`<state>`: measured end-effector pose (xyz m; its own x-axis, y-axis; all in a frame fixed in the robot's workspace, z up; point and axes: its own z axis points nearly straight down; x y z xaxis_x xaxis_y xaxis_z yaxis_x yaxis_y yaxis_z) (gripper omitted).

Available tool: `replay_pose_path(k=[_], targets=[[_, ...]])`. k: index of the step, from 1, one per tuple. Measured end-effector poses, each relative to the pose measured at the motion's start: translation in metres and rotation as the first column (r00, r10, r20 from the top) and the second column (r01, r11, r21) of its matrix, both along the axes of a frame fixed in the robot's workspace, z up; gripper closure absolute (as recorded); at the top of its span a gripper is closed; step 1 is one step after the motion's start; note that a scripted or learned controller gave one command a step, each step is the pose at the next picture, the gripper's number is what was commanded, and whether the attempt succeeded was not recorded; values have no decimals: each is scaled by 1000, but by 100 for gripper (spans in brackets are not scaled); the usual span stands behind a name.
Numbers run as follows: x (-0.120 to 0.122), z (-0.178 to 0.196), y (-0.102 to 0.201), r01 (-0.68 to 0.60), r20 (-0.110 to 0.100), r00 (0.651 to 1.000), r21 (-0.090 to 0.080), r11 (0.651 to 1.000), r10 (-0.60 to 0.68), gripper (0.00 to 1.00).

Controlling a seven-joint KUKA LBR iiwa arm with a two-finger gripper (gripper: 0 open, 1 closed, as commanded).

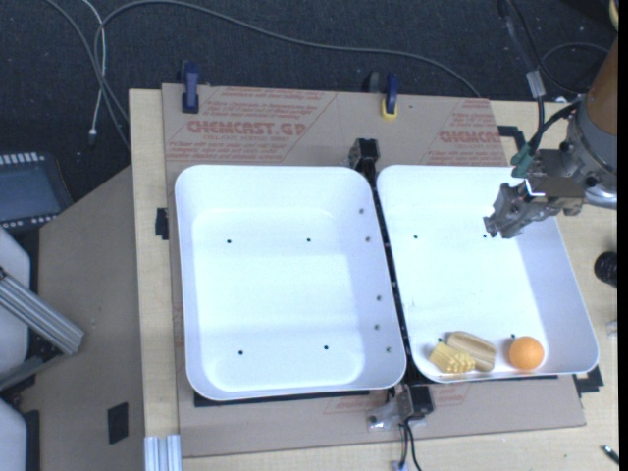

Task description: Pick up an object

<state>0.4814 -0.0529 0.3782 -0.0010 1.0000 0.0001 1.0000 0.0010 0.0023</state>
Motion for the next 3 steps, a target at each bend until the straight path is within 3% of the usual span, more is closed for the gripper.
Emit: replay_pose_path(k=[3], targets=[[0, 31, 0, 0, 2, 1000, 0, 1000, 0, 100]])
